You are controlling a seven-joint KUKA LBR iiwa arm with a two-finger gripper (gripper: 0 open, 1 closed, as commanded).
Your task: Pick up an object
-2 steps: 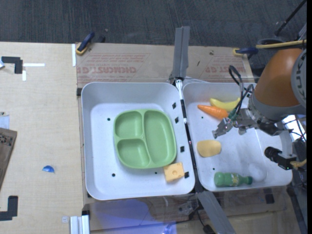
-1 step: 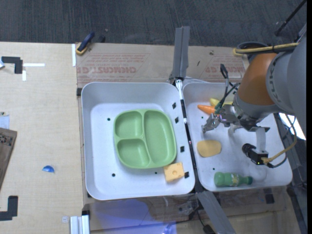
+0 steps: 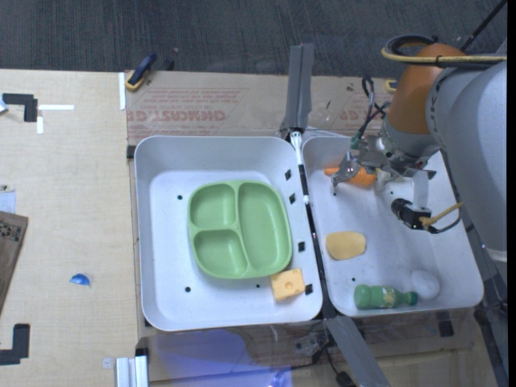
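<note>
My gripper (image 3: 348,172) is low in the back left part of the right bin (image 3: 451,256), right over a small orange object (image 3: 364,177) that pokes out on both sides of it. Whether the orange object is gripped is hidden by the gripper body. Further forward in the same bin lie a yellow potato-shaped piece (image 3: 345,245), a green bottle (image 3: 385,297) on its side, and a white ball (image 3: 425,281). In the left bin (image 3: 161,216), a green divided plate (image 3: 240,229) rests with a yellow cheese wedge (image 3: 289,285) at its front right.
The arm (image 3: 476,135) covers the back right of the right bin. A black cable loop (image 3: 413,213) hangs below the wrist. The bins meet at a divider wall (image 3: 305,216). A small blue piece (image 3: 79,280) lies on the bench at left.
</note>
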